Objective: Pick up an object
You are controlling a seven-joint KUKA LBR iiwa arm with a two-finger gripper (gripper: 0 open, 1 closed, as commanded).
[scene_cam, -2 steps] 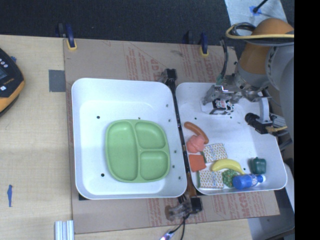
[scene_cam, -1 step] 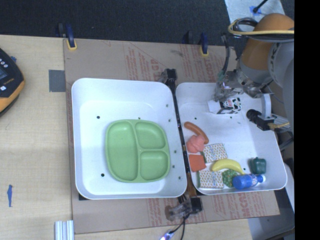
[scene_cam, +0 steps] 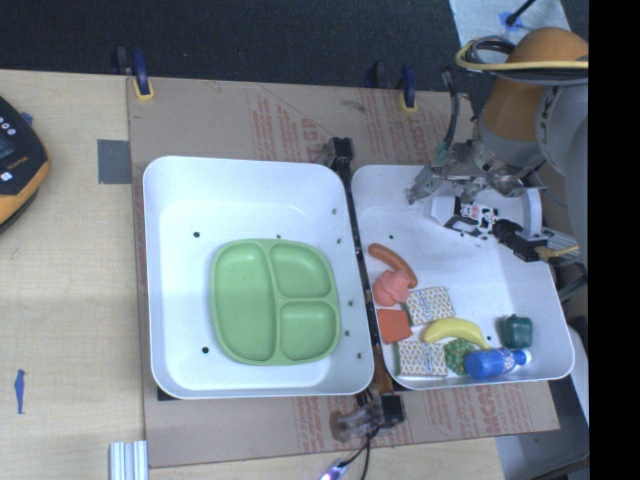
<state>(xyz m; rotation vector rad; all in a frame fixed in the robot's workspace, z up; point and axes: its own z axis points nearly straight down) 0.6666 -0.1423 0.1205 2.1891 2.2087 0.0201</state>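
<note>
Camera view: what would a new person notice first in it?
Probably the pale green divided plastic plate lying alone in the left white bin. Next comes the small cluster in the right white bin's near corner, with a yellow banana and a blue bottle. The grey arm's gripper hovers above that bin's far end.

Pale wooden bench [scene_cam: 70,298] before dark, perhaps carpeted, floor [scene_cam: 250,13].

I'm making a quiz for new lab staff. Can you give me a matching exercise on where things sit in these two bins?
Things:
1. green divided plate
2. banana
3. blue bottle
4. hot dog

Places:
A. right bin, near corner
B. left bin, middle
C. right bin, by the shared edge, farthest back of the pile
D. right bin, above the bottle

Pairs: 1-B, 2-D, 3-A, 4-C
</note>
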